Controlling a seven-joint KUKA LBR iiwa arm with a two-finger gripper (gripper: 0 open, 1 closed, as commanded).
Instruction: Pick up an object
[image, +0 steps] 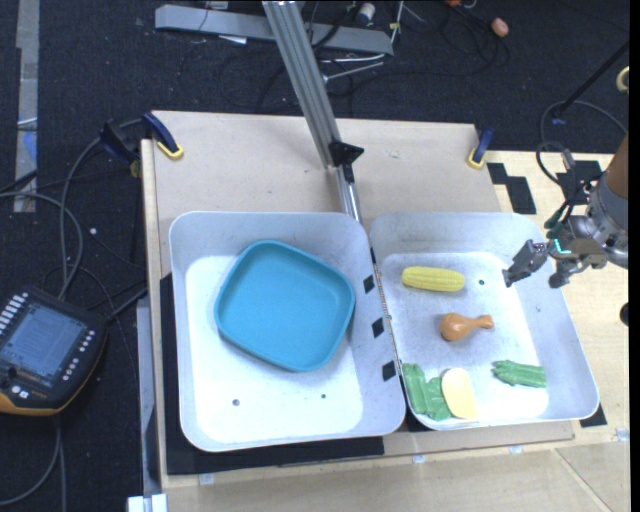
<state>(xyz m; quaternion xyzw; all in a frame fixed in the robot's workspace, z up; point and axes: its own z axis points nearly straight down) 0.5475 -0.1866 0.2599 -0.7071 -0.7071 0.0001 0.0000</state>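
The right bin (560, 330) holds a yellow corn cob (433, 280) near its far side, a brown drumstick (464, 325) in the middle, a green pod (519, 374) at the near right, and a green leafy piece (423, 390) beside a pale yellow slice (459, 392) at the near left. My gripper (541, 266) hovers over the bin's far right corner, right of the corn. Its fingers are spread, with nothing between them.
The left bin (200, 330) carries a blue square plate (285, 304). A slanted metal pole (310, 80) stands behind the bins. A teach pendant (45, 350) lies on the floor at the left. Cables trail around the bench.
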